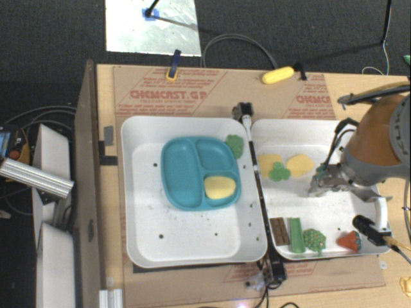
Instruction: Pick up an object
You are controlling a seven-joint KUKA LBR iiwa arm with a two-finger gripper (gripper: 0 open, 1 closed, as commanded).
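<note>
The gripper (319, 186) hangs low inside the right white bin (302, 128), reaching in from the right. It looks like bare bin floor under it. Its tips are too small and dark to tell if they are apart or together, and nothing can be seen between them.

The closest thing to it is the flat yellow oval toy (300, 165), just beside it, a little up and to the left. It looks light and smooth, so it could slip. A pinch across its short side seems best.

Next to that, farther left, sit the small green clover-shaped toy (279, 171) and a second pale yellow piece (268, 163) that it partly covers.

Below the gripper, near the bin's front edge, lie the red strawberry toy (349, 240), the green bumpy round toy (314, 239), the long green stick (295, 235) and the brown chocolate bar toy (278, 230). All look small, light and hard.

Well away to the left, in the left white bin (144, 236), rests the blue plastic tray with sections (186, 172). A yellow lump (219, 187) lies in it, and a green leafy toy (235, 145) touches its far corner.
</note>
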